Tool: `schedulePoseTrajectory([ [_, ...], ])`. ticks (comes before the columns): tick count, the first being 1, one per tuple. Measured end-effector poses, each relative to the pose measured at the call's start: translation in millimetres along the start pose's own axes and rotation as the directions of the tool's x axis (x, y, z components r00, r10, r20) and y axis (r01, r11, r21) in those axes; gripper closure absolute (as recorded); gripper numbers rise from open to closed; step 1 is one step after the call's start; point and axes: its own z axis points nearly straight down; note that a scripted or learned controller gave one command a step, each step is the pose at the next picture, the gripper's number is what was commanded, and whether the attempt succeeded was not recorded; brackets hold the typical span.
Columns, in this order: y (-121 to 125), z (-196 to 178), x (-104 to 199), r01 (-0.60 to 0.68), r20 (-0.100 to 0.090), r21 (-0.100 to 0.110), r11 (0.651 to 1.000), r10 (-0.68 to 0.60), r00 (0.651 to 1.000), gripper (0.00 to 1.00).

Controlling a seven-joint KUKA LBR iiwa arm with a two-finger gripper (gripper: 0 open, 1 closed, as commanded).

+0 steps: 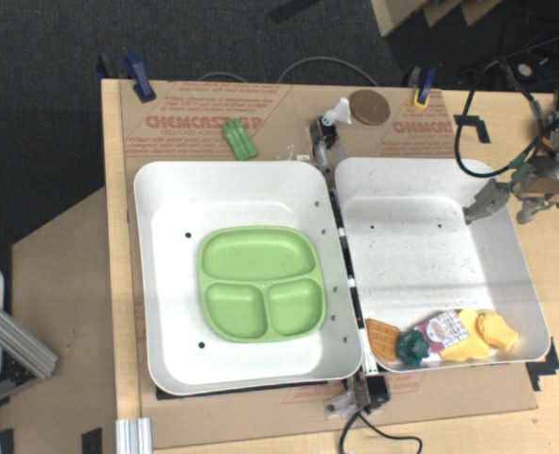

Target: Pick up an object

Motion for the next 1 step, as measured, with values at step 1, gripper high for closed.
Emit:
schedulePoseTrajectory([
  [1, 58.2, 45.6, -45.1, -0.002, 0.004, -0.004, 1.000, 0.002, 1.000, 0.00],
])
